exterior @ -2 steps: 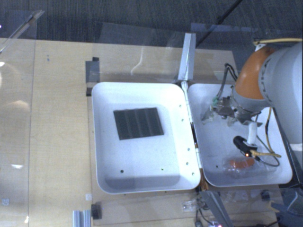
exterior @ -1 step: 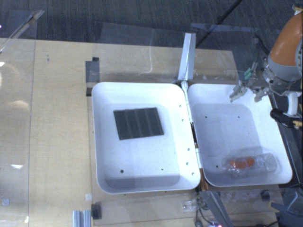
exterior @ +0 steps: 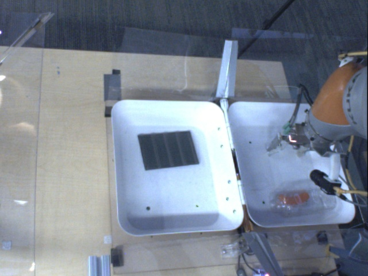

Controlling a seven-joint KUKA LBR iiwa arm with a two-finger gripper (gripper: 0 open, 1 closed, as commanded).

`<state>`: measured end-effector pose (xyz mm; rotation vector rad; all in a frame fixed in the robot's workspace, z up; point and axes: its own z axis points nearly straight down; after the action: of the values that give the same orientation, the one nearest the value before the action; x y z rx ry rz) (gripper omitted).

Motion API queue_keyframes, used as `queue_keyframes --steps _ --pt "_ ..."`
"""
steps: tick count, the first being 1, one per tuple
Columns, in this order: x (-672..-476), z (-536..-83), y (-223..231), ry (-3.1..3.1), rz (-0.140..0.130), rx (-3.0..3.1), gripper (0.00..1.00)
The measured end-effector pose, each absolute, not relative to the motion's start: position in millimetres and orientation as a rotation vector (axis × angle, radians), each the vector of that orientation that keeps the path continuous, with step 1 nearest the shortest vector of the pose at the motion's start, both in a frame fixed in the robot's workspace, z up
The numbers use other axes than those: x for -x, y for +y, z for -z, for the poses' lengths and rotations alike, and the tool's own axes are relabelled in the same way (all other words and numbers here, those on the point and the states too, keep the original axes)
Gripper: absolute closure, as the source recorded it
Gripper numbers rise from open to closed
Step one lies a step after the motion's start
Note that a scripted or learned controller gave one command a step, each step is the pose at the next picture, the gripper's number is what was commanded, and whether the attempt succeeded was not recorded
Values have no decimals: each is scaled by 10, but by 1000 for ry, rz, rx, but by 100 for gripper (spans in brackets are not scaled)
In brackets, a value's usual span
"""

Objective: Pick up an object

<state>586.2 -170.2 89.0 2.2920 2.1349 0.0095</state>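
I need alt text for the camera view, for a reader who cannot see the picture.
Seen from above, a grey arm with an orange band reaches into the right white bin, which holds an orange item in clear wrap. The left white bin holds a dark ribbed rectangle.

Two bins sit side by side on the bench [exterior: 63, 171], their inner edges touching along a shared seam. In the left bin [exterior: 123, 200] a flat ribbed mat [exterior: 168, 149] lies on the floor, toward the upper left of centre. In the right bin [exterior: 253, 154] a small bagged object [exterior: 293, 199] rests near the lower edge. The arm [exterior: 339, 105] reaches in from the right over that bin's upper right part, its gripper [exterior: 287, 138] above the floor, well apart from the bagged object below it. A metal post [exterior: 227, 73] rises behind the seam between the bins.
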Motion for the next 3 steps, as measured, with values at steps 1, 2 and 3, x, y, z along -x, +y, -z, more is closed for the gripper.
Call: queue_keyframes --steps 1,2,3 --pt "-5727 -1923 -1922 2322 -6 -2105 0" --pt "-5024 -900 -2066 2473 -8 -1919 0" --pt "-4893 -2056 -1825 2426 -6 -1984 0"
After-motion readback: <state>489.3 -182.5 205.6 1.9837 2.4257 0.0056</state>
